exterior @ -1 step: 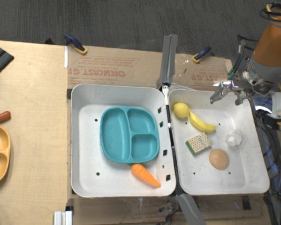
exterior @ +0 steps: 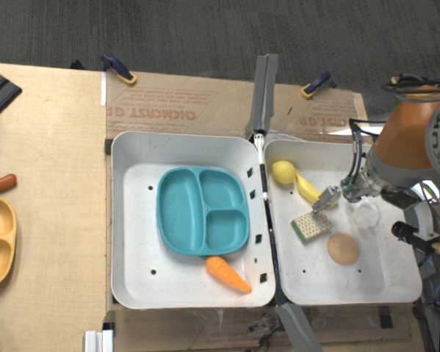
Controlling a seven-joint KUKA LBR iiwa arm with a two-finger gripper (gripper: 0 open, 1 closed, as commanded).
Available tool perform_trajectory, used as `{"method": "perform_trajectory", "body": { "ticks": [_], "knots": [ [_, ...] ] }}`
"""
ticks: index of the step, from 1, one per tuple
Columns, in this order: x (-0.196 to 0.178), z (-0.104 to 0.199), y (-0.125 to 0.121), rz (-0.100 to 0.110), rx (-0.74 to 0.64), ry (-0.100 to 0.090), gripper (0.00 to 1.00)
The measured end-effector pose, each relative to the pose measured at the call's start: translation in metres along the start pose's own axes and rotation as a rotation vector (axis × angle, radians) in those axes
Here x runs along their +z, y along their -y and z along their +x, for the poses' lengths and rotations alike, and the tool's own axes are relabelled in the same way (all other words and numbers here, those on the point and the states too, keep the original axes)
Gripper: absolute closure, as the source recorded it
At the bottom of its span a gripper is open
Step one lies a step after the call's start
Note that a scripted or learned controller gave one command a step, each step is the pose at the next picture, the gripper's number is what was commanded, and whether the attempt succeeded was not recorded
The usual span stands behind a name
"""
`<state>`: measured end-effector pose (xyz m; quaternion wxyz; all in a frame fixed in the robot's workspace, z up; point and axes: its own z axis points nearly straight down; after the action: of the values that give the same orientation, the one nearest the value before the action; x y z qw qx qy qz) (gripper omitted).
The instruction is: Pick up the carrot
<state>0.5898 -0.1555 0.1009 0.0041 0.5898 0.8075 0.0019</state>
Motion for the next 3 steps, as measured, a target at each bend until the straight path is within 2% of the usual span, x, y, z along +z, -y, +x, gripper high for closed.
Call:
{"method": "perform_trajectory", "body": {
  "ticks": [1,2,3],
  "knots": [
    [-0.075,-0.009,0.068,0.008,0.127,-0.003,0.00],
    [-0.207,-0.031,0.125,0.008,0.201,-0.001,0.00],
    [-0.215,-0.032,0.123,0.008,0.199,0.000,1.00]
  ]
}}
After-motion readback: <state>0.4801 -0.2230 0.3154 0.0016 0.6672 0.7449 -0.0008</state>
